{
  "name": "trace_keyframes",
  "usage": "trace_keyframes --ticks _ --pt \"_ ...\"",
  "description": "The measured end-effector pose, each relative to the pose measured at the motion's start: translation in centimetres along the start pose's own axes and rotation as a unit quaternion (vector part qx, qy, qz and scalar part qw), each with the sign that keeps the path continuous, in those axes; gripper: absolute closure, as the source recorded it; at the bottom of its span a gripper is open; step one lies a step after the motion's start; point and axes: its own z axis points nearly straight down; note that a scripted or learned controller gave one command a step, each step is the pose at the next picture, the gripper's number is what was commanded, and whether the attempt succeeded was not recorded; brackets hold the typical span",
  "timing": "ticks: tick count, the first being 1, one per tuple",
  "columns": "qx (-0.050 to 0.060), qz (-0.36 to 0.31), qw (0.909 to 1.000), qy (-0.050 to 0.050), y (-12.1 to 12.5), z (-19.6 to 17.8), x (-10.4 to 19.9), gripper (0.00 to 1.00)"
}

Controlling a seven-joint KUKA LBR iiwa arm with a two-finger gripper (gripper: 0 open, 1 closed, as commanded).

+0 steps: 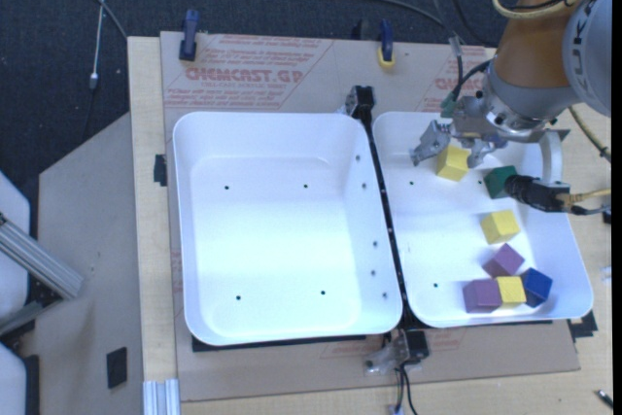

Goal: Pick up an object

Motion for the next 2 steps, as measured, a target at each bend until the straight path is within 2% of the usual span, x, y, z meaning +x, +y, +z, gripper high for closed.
trace_keyframes --ticks 1,2 --pt "0.002 0.003 1.0 0.0 1.5 10.6 -9.7 0.0" --pt "0.001 0.015 0.9999 0.0 1.9 11.0 -5.5 0.0"
